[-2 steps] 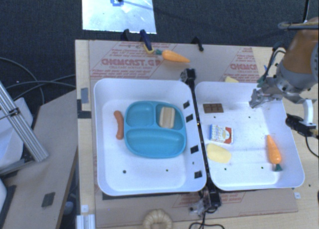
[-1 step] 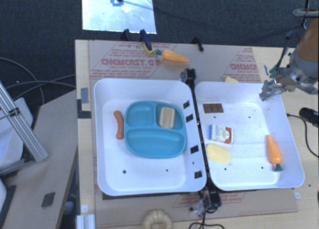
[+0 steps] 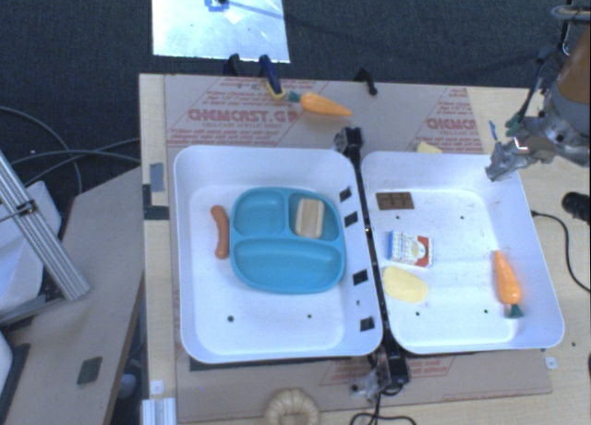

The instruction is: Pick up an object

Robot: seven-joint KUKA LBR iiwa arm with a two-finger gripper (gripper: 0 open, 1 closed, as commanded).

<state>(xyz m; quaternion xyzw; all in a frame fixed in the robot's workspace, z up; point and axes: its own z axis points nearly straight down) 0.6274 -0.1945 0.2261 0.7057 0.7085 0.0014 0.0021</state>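
A grey arm is reaching in over the far right corner of the right bin (image 3: pixel 545 308), its hand (image 3: pixel 506 161) hanging just above the white rim there, tilted down and left; nothing is showing between its fingers, and how far they are parted cannot be told. Two shallow, glossy white plastic bins are sitting side by side on a brown board surface (image 3: pixel 231 114) printed with red lettering. In the right bin, an orange carrot (image 3: pixel 505 280) with a green tip is lying along the right wall, near the front right corner. A small flat brown rectangle (image 3: pixel 394 200) is lying near the far left corner, a printed packet (image 3: pixel 407 248) is sitting below it, and a pale yellow rounded piece (image 3: pixel 404 285) is resting just beside the left wall. The middle of this bin is lying bare. In the left bin (image 3: pixel 199 321), a smooth blue divided plate (image 3: pixel 282 266) is holding a tan slice (image 3: pixel 308 219) in its far right compartment, and a reddish sausage (image 3: pixel 221 230) is lying just beside the plate's left edge. A second carrot (image 3: pixel 319 104) is resting on the board beyond the bins.
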